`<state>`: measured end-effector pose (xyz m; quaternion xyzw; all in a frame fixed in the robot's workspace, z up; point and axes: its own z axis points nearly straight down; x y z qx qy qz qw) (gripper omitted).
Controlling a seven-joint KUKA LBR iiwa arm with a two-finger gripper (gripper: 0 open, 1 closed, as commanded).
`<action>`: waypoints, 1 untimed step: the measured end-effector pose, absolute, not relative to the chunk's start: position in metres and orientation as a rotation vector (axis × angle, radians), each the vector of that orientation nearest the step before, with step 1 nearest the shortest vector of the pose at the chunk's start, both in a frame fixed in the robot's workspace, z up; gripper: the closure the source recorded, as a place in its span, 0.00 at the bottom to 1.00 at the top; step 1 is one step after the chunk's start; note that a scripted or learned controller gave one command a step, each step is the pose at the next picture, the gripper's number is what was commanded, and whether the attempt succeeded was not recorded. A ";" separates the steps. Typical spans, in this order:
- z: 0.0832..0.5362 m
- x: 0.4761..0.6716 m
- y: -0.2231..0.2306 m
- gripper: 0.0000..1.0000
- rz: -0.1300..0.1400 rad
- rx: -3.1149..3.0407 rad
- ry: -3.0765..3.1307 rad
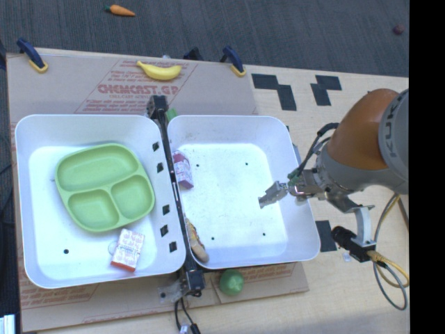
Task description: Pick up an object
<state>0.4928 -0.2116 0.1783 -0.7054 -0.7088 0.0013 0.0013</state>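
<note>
Arm (361, 145) low, wrist angled left

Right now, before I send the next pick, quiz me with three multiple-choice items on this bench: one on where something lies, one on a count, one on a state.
1. Where does the banana lie?
A. in the left bin
B. on the cardboard behind the bins
C. in the right bin

2. How many compartments has the green tray?
A. two
B. three
C. five

3. How does the gripper stand?
A. over the right bin, nothing between its fingers
B. clamped on the small box
C. resting on the green tray

Answers:
1 B, it rests on printed cardboard past the bins' far rims.
2 B, one long section and two smaller ones.
3 A, it hangs near that bin's right side with no object in it.
</note>
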 end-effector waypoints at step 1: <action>0.173 0.543 -0.211 0.00 0.001 -2.214 -2.226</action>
